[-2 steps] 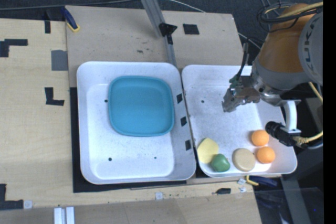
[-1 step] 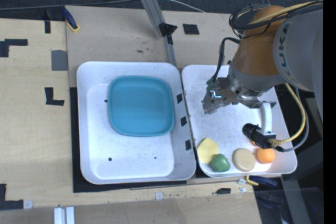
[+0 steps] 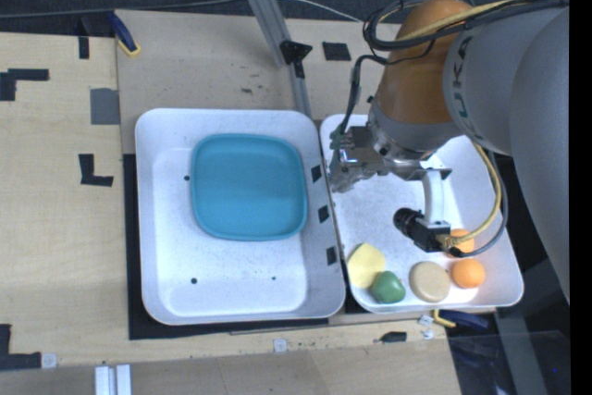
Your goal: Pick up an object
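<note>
The end effector (image 3: pixel 343 166) hangs over the bin (image 3: pixel 375 219) holding four small objects (image 3: pixel 430 281).

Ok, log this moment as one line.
gripper above right bin | yellow piece, green piece, beige piece, orange ball at near edge | blue plate in left bin

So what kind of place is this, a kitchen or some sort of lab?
Probably a robotics lab, not a kitchen: a robot arm reaches over the right of two white bins, small toy-like food pieces lie in it, and black tape marks dot the bench.

Plate (image 3: pixel 248 185) in left bin (image 3: pixel 231 277) (centred)
</note>
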Controlling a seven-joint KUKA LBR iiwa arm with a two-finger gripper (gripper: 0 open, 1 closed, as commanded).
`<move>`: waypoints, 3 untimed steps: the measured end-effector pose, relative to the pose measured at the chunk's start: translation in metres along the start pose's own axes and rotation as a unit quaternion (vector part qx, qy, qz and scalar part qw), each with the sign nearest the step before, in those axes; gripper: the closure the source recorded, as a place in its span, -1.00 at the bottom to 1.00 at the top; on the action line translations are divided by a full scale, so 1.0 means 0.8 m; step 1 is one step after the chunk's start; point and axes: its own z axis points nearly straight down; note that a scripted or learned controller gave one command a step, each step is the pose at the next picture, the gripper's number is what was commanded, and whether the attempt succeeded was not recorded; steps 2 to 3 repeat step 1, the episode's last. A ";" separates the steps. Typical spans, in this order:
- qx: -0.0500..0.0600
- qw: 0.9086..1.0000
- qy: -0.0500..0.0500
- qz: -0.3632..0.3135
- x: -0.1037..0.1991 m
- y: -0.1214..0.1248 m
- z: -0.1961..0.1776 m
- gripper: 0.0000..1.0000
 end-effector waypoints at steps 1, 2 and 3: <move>0.000 1.000 0.000 0.000 0.074 0.008 -0.011 1.00; 0.000 1.000 0.000 0.000 0.074 0.008 -0.011 1.00; 0.000 1.000 0.000 0.000 0.074 0.008 -0.011 1.00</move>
